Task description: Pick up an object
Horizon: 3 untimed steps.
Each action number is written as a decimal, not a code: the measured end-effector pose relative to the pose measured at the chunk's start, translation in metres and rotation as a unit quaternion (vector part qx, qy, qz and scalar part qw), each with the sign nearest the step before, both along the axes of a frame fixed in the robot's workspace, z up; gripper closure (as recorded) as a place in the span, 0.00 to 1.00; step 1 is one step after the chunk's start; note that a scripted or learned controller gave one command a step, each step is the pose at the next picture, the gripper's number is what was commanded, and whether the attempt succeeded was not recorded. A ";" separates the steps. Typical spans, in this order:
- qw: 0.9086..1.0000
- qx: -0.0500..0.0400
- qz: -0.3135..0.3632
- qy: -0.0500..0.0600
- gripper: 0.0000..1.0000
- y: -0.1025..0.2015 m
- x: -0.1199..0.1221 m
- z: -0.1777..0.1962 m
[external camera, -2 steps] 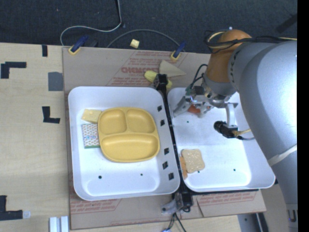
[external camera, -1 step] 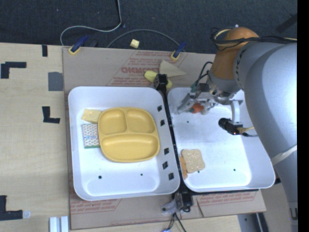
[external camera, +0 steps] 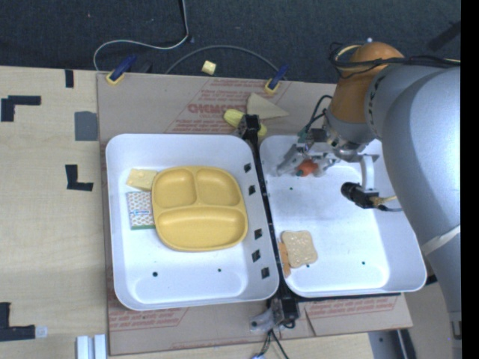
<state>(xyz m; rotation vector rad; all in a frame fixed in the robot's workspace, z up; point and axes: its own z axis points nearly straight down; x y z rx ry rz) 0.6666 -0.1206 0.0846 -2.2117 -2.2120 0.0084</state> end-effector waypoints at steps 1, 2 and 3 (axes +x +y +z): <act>1.000 -0.002 -0.001 0.007 1.00 -0.003 -0.004 0.007; 1.000 -0.003 -0.001 -0.005 1.00 0.006 -0.056 0.048; 1.000 -0.003 0.000 -0.006 0.00 0.006 -0.054 0.045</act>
